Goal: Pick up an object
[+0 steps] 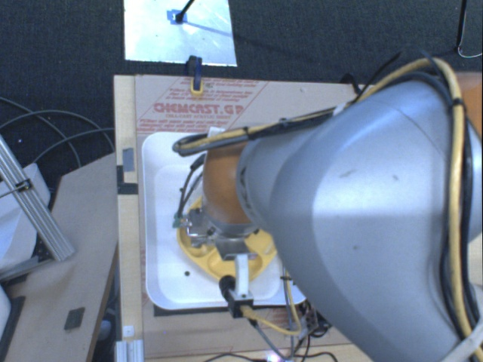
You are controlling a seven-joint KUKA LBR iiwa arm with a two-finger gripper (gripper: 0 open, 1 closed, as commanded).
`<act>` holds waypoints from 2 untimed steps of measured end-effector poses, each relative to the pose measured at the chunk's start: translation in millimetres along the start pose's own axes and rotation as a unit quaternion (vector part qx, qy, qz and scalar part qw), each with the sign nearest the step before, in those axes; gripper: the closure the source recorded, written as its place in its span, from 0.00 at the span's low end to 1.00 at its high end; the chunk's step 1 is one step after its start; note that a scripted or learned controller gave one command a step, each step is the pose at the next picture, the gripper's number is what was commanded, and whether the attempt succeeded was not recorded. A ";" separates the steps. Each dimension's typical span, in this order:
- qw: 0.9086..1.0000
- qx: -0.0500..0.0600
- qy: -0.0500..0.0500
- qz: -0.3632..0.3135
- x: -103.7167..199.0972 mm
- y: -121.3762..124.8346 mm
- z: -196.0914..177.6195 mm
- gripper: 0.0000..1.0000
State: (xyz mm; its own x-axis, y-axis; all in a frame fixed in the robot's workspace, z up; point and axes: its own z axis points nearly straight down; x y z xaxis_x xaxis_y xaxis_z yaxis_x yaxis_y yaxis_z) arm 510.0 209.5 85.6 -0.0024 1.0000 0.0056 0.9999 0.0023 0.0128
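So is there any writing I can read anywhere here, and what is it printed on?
"CHEMCAST G?" in large red letters on the tan protective sheet behind the white bin; the last character is unclear.
Smaller red lines above that word on the same sheet: too blurred to read.

A flat yellow object [198, 252] lies in the white bin [162, 202], toward its 5 o'clock side, largely covered from above; its rounded edge shows at 7 o'clock.
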 end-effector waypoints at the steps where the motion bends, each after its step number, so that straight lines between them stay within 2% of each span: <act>1: 1.000 -0.001 0.000 0.002 -60.9 -18.9 -180.3 1.00; 2: 1.000 0.005 -0.004 0.005 -143.3 -20.4 -181.1 1.00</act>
State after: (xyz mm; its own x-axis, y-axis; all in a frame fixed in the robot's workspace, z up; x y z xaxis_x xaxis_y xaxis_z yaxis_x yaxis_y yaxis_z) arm 487.6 65.1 265.5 0.0070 1.0000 -0.0017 1.0000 -0.0070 0.0032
